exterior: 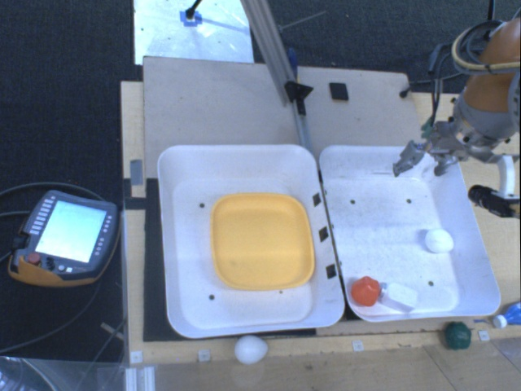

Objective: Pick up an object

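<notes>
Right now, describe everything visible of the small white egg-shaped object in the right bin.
The small white egg-shaped object is smooth, matte and unmarked, and looks like plastic or foam. It lies alone on the floor of the right-hand shallow white bin, towards that bin's right wall, and nothing touches it. The orange-capped item lies apart, nearer the front edge. The two-finger gripper hovers further back, well clear of it.

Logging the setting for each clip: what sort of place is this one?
Most likely a robotics lab's bin-picking test bench. Two shallow white bins sit side by side on it, a grey and orange robot arm reaches in with its tool, and a teach pendant lies beside the bench.
</notes>
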You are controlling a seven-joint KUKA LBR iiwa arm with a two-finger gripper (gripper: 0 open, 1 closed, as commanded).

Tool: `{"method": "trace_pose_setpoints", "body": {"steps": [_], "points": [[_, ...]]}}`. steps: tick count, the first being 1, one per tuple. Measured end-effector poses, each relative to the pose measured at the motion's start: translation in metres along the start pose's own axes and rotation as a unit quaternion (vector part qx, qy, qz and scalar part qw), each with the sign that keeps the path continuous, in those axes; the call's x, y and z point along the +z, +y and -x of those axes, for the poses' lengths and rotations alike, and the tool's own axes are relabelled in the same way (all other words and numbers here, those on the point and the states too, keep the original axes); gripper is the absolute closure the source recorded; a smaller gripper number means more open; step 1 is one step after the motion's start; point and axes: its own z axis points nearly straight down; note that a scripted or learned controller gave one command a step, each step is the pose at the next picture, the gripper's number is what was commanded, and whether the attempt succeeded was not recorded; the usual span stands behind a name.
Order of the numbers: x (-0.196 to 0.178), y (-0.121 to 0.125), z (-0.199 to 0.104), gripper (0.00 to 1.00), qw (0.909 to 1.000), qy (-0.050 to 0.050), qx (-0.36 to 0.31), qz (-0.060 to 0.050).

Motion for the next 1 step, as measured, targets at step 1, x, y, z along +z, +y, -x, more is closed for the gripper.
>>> {"method": "trace_pose_setpoints", "body": {"steps": [1], "points": [[0.0479, 0.0024, -0.0093, 0.0, 1.0, 0.0, 0.0, 0.0]]}}
